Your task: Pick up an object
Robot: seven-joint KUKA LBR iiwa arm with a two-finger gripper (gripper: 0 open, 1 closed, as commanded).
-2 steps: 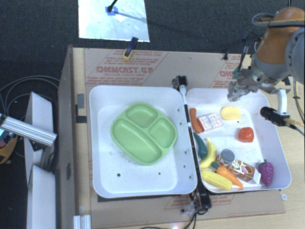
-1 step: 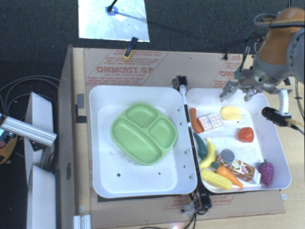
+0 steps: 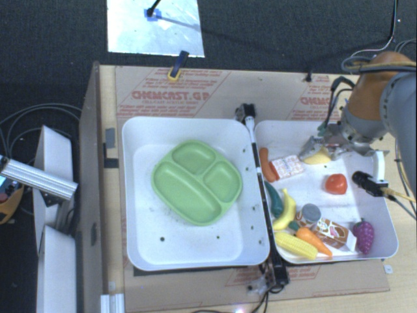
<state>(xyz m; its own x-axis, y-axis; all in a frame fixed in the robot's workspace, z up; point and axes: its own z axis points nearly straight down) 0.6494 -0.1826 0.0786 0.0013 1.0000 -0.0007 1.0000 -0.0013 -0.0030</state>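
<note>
My gripper [image 3: 320, 149] is low over the far part of the right bin [image 3: 384, 223]. It sits directly above a small yellow piece [image 3: 317, 158], which peeks out beneath it, and I cannot make out whether the two touch. A white and pink box [image 3: 287, 167] lies just to the left of the gripper. A red tomato [image 3: 336, 184] sits a little nearer the front.
The left bin [image 3: 140, 240] holds a green divided plate [image 3: 197, 182]. Along the right bin's left wall lie an orange stick [image 3: 265, 165], a green piece [image 3: 275, 201] and a banana [image 3: 286, 210]. At its front are a grey can [image 3: 310, 212], corn [image 3: 294, 244], a carrot [image 3: 314, 240], a carton [image 3: 334, 233] and purple grapes [image 3: 363, 235].
</note>
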